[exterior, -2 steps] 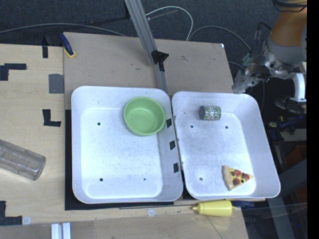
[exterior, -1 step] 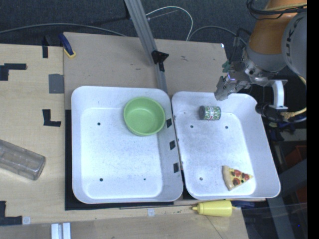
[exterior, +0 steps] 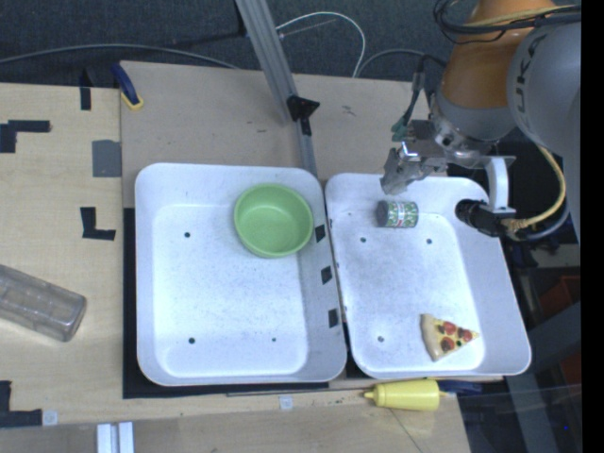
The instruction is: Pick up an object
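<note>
Right bin (exterior: pixel 491 295): small can (exterior: pixel 399 215) just below end effector (exterior: pixel 400 179); finger opening unclear, nothing visibly held

A small can (exterior: pixel 399 215) with a green-patterned label and grey ends lies on its side near the far edge of the right bin (exterior: pixel 491 281), its long axis running roughly left to right. A toy pizza slice (exterior: pixel 445 335), tan crust with red toppings, lies flat in that bin's near right corner, well apart from the can. A light green bowl (exterior: pixel 274 220) sits upright, mouth up, in the left bin (exterior: pixel 189 328), toward its far right corner.
</note>
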Controlling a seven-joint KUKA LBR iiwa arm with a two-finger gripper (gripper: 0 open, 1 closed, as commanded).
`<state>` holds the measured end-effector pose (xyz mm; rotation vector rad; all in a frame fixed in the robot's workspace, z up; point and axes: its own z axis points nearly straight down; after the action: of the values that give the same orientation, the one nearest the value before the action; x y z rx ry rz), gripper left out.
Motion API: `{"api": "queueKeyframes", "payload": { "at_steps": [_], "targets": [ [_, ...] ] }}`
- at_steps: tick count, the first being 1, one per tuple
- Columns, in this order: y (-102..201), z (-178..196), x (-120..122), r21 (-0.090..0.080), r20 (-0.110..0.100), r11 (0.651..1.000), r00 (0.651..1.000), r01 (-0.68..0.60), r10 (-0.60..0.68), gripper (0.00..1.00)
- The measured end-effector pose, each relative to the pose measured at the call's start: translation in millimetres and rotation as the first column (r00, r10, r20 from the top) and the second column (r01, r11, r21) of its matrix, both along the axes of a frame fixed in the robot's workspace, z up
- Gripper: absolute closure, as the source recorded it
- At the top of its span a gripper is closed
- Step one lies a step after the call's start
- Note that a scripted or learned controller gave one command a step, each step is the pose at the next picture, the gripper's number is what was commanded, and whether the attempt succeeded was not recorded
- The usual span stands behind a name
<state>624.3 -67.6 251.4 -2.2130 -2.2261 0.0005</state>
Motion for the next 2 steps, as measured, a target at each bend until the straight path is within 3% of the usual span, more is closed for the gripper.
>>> {"api": "queueKeyframes", "payload": {
  "at_steps": [1, 2],
  "targets": [
    [50, -13, -25, 0.0, -0.002, 1.0, 1.0, 0.0, 0.0, 1.0],
    [102, -7, -36, 0.0, -0.001, 1.0, 1.0, -0.001, 0.001, 1.0]
  ]
}}
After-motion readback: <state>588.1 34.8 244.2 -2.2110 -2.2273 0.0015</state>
